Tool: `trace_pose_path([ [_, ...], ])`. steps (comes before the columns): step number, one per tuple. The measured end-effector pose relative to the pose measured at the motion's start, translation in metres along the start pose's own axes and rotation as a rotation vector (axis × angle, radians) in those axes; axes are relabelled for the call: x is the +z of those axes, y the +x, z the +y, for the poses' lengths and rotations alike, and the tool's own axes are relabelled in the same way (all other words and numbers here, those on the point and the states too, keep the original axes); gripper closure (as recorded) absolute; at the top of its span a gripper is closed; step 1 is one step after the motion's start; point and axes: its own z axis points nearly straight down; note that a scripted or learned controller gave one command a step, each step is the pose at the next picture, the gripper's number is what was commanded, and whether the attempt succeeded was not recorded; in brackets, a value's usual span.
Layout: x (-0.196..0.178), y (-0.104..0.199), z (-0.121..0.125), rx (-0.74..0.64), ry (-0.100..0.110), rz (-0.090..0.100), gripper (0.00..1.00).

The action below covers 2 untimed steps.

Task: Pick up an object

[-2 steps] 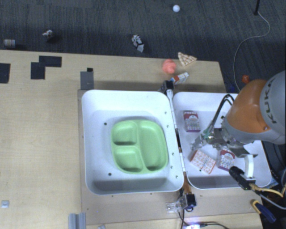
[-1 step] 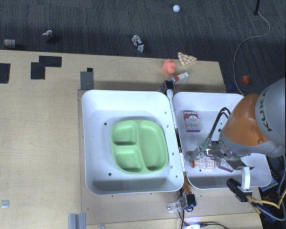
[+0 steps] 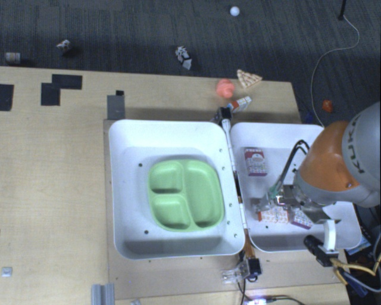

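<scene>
Gripper [image 3: 284,201]: low in the right bin, under the orange band of the arm [image 3: 333,164]; finger state impossible to tell, hidden by the wrist and blurred.
Objects at the gripper: one flat white packet with red print [image 3: 274,216] just left of and below the wrist, one purple-edged piece [image 3: 300,221] beside it, partly under the arm; contact with either impossible to tell.
Other objects in the right bin [image 3: 268,134]: one red-and-white carton [image 3: 256,162], lying flat near the far left part, apart from the gripper.
Left bin [image 3: 122,179]: one green tray [image 3: 186,194] with three compartments, centred on the floor, clear of all four walls.
Bins: two, side by side, touching along the middle rims.
Open room, right bin: bare floor along the far wall and between carton and packet; near wall close behind the packet.
Open room, left bin: bare band of floor all round the tray.
Bench [image 3: 53,196]: wide bare wood left of the bins.
Bench far edge: one pink ball [image 3: 225,88], one wedge-shaped piece [image 3: 249,78], one small tube [image 3: 239,105] near the bins' far corner.
Floor beyond: one small white ball [image 3: 234,11], a few scattered bits.
</scene>
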Motion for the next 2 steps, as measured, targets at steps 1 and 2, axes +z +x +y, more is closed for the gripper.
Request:
trace_pose_path([
  [1, -0.087, 0.071, -0.002, -0.001, 0.011, 0.002, 1.00],
  [2, -0.102, 0.142, -0.002, -0.001, 0.012, 0.002, 1.00],
])
